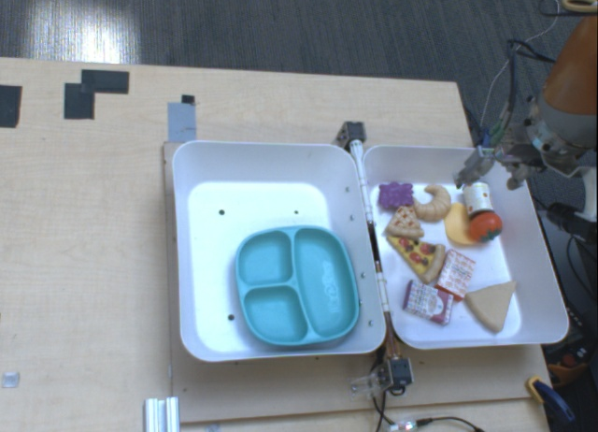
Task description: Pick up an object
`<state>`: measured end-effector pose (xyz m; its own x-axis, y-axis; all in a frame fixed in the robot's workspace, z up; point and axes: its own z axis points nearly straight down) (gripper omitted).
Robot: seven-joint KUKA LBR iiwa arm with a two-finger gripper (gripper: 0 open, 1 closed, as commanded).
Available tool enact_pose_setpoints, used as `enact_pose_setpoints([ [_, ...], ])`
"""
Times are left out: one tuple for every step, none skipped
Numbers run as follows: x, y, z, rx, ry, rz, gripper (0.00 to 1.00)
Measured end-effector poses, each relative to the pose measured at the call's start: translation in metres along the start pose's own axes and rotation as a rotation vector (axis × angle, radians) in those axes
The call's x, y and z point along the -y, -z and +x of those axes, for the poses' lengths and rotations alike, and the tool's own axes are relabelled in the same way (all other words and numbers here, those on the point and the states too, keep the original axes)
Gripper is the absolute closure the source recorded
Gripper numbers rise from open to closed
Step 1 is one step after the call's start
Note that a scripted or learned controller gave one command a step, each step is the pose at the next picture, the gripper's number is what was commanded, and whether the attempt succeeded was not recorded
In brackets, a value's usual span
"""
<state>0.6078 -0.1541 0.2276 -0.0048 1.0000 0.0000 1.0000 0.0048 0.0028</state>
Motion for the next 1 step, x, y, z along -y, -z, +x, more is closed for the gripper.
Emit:
enact_pose_setpoints([
  [0.0148, -0.1321, 0.0103, 0.0, -0.002, -0.001, 0.0],
])
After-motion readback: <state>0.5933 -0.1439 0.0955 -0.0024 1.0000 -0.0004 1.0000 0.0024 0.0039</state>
